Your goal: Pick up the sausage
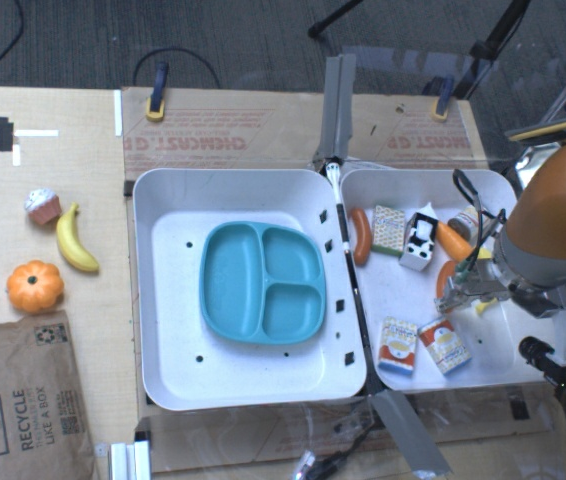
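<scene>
- Broadly, the counter (43, 148) carries two white bins. The right bin (523, 373) has the tool inside it, and the left bin (163, 368) lies beyond the shared wall, well apart from the tool.
- A brown cardboard sheet (13, 398) lies at the far corner of the counter from the tool. "RECYCLE LIKE A BOX" is printed on it. Red lettering on the cardboard (213, 128) behind the bins is seen upside down and cannot be read with certainty.
- The grey arm (553, 218), with its orange band, is reached in over the right bin.
- A blue divided plate (263, 283) sits in the left bin, away from the tool.
- Two small printed cartons (421, 346) lie just below the tool. Their labels are too small to be read.
- The sausage (361, 236) lies along the right bin's wall next to the left bin, across the bin from the tool and apart from it.
- The tool (452, 301) is lowered among the items. Whether it is released or clenched cannot be told.
- The approach step is judged to be in hand, with nothing seen grasped. A shift across the bin to the sausage is called for next.
</scene>
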`<state>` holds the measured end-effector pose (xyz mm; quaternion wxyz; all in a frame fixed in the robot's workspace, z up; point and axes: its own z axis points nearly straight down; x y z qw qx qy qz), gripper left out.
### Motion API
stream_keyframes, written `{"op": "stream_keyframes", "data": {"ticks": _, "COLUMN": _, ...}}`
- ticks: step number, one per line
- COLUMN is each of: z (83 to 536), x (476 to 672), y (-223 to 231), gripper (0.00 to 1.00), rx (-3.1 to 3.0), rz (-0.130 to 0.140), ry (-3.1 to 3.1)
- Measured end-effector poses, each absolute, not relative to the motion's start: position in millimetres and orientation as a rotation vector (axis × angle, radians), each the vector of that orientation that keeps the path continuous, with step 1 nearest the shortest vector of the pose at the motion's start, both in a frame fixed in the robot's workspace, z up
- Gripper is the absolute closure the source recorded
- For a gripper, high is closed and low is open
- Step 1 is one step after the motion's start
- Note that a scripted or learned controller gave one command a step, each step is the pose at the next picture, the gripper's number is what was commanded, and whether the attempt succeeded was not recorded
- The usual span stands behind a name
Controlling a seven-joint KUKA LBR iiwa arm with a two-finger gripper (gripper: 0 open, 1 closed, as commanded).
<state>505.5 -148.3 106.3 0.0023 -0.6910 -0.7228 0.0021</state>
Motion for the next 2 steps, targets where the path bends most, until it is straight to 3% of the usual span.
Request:
{"op": "stream_keyframes", "data": {"ticks": 1, "z": 267, "x": 504.0, "y": -74, "gripper": 1.0, "rx": -2.138, "rz": 0.005, "ry": -2.301}}
{"op": "stream_keyframes", "data": {"ticks": 2, "z": 247, "x": 621.4, "y": -26, "gripper": 1.0, "rx": -2.178, "rz": 0.007, "ry": -2.262}}
